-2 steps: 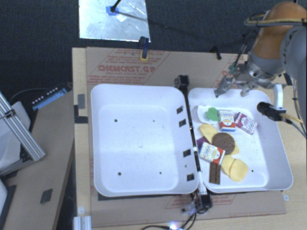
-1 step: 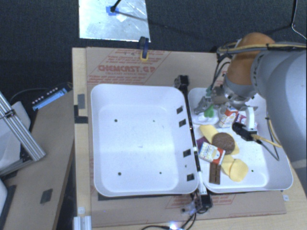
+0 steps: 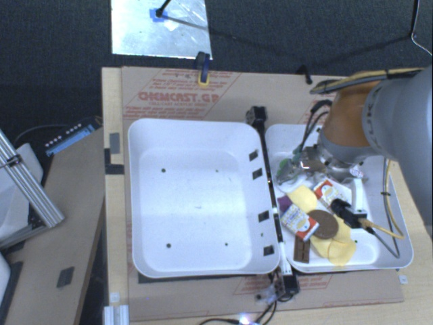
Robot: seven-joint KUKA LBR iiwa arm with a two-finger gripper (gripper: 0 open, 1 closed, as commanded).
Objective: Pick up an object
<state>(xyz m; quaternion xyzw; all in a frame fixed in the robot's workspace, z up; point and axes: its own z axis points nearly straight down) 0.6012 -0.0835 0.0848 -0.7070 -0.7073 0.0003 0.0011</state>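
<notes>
Work on the job is not far along, I think: nothing is lifted yet. The end effector (image 3: 293,170) is down low in the right bin (image 3: 400,248), at its far left part, and I cannot tell if it is wide or narrow, or if it has anything in it. The things to pick all lie in that right bin, close together, just near of the end effector. There is a yellow lump (image 3: 304,198), a little red and white box (image 3: 327,191), a small packet (image 3: 298,220), a round brown disc (image 3: 325,225), a second yellow lump (image 3: 340,248) and a dark bar (image 3: 302,250). What is left is to grab one and raise it. The left bin (image 3: 196,202) is white with a few small dots on its floor. Both bins sit on a brown cardboard sheet (image 3: 183,95) with red letters, on the counter (image 3: 74,202). A blue and yellow clamp (image 3: 202,68) holds the far edge. Beyond is dark floor (image 3: 54,32) with a shiny silver sheet (image 3: 161,19). A metal frame (image 3: 27,188) leans at the left.
</notes>
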